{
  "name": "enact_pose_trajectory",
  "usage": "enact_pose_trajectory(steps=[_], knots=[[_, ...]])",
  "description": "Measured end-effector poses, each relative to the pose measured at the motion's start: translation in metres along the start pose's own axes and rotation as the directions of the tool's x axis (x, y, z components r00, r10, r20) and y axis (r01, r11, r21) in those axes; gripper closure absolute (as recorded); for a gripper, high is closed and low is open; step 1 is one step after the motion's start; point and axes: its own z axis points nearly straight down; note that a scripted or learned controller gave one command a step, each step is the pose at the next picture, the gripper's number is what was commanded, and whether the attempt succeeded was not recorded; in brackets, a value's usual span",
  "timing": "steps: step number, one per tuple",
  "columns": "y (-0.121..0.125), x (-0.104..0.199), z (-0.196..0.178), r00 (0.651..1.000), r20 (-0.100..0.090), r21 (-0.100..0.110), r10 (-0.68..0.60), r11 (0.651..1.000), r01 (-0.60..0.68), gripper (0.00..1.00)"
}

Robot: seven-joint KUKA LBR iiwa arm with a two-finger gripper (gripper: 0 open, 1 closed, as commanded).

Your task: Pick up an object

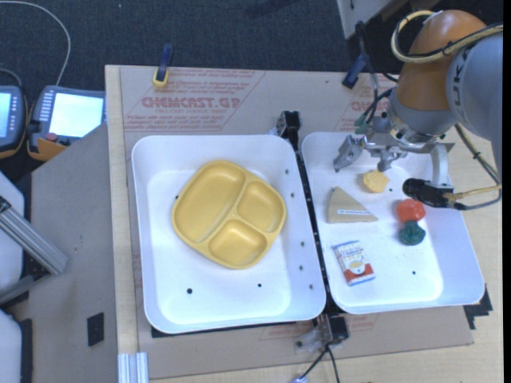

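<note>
1. The bench carries two white bins side by side. The left bin [156, 294] holds a yellow divided plate [230, 212] with three compartments, which lies flat near the middle.
2. The right bin [455, 282] holds the small things, probably spread apart so that each one can be taken alone. A tan wedge [348, 207], which looks like a toy cheese slice, lies near the left side of this bin. A small yellow piece [374, 182] lies just above and to the right of the wedge. A red piece [411, 211] and a dark green piece [412, 234] are touching or almost touching each other further right. A small red and white packet [354, 262] lies flat below the wedge.
3. The arm [447, 62] reaches in from the right and bends down over the far end of the right bin. The orange band is above the wrist.
4. The gripper [367, 156] is at the far edge of the right bin, just above the small yellow piece. Its fingers stand spread apart, and I see nothing between them.
5. In my judgement the small yellow piece is the nearest candidate to be picked. The gripper needs to come down a little toward it and then close.
</note>
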Motion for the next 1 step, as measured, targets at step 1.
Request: enact_pose_trajectory(steps=[1], knots=[[-0.0105,0.0011,0.051,1.0,0.0,0.0,0.0,1.0,0.0,0.0]])
